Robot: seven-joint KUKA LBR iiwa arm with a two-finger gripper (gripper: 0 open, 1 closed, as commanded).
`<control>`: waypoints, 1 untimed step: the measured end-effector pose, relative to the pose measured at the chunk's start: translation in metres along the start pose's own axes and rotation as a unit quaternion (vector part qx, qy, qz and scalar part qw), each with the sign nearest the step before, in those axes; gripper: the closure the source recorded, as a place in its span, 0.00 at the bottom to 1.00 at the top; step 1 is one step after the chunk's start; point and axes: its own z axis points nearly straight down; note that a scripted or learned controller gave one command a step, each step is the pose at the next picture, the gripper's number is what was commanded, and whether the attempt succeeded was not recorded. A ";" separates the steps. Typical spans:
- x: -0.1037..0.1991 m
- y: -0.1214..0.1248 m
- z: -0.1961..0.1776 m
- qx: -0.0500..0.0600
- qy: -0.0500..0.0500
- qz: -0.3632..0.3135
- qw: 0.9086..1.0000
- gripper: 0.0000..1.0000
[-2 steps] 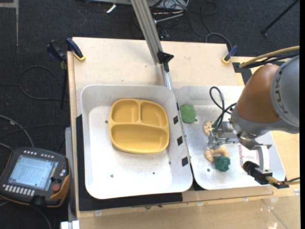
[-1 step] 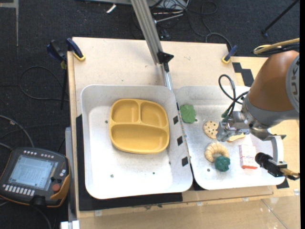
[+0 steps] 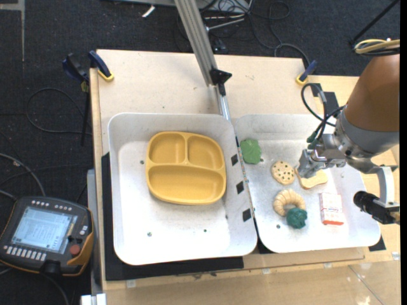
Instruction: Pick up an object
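Note:
Several small objects lie in the right bin point(image 3: 356, 234): a green leafy piece point(image 3: 250, 150), a speckled cookie point(image 3: 283, 171), a pale croissant point(image 3: 289, 200), a teal lump point(image 3: 296, 218), a white and red box point(image 3: 331, 208) and a tan flat slice point(image 3: 317, 181). My gripper point(image 3: 311, 165) is low in this bin, right over the tan slice's left end and just right of the cookie. The wrist hides part of the slice.
The left bin point(image 3: 127, 221) holds a yellow divided plate point(image 3: 187, 168). A slanted metal pole point(image 3: 197, 30) ends at the ridge between the bins. A teach pendant point(image 3: 44, 234) sits off the bench at lower left. The arm's body point(image 3: 378, 107) covers the right bin's far right side.

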 end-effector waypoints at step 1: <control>0.045 0.023 0.004 0.002 0.001 -0.003 1.000 1.00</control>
